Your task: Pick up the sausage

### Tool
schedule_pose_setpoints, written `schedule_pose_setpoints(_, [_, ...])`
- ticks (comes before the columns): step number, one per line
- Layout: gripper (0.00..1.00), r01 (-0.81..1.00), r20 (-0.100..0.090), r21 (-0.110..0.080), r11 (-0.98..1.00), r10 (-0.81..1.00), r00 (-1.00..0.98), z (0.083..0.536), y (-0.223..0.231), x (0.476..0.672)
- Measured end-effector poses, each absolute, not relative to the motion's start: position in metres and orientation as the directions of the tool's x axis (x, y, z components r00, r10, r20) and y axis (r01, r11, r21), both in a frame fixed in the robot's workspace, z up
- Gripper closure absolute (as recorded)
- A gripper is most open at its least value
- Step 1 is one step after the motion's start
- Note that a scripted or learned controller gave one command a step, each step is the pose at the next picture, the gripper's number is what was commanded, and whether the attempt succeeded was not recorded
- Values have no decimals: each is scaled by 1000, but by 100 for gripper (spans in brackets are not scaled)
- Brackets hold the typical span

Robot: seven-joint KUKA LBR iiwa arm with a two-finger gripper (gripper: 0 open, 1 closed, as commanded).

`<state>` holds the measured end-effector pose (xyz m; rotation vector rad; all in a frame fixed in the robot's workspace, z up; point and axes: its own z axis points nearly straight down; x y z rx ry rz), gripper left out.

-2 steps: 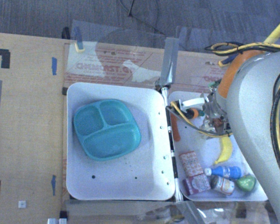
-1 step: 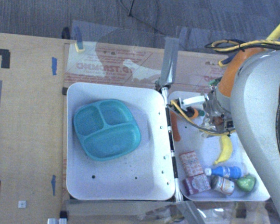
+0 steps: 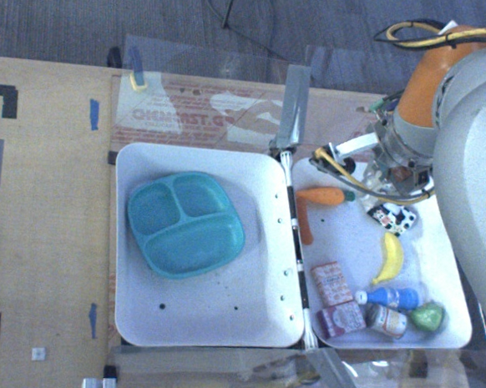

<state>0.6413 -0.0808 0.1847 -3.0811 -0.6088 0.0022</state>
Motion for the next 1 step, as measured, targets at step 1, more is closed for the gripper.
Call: schedule_pose_setpoints(1, [100, 197, 1, -1, -980, 197, 980, 218, -61, 634])
